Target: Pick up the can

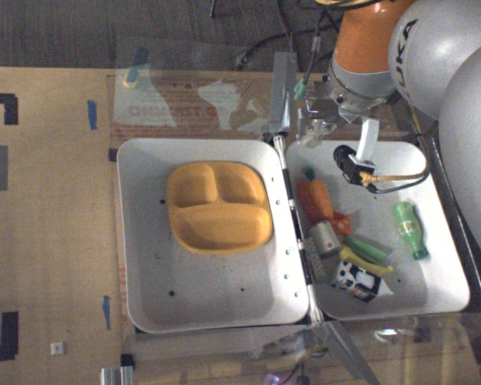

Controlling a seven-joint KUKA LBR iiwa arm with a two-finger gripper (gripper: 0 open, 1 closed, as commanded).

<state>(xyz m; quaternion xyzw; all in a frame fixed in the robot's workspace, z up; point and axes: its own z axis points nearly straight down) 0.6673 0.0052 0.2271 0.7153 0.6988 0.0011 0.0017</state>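
The gripper (314,128) is seen poised over the upper left corner of the right bin (445,295), but whether it is parted or closed cannot be told from this angle. The can (325,237) lies on its side well below the gripper, wedged against the carrot (315,199) above it and a small red piece (341,224) beside it. A descent could easily catch the carrot instead, or the can could be rolled off toward the corn cob (365,261).
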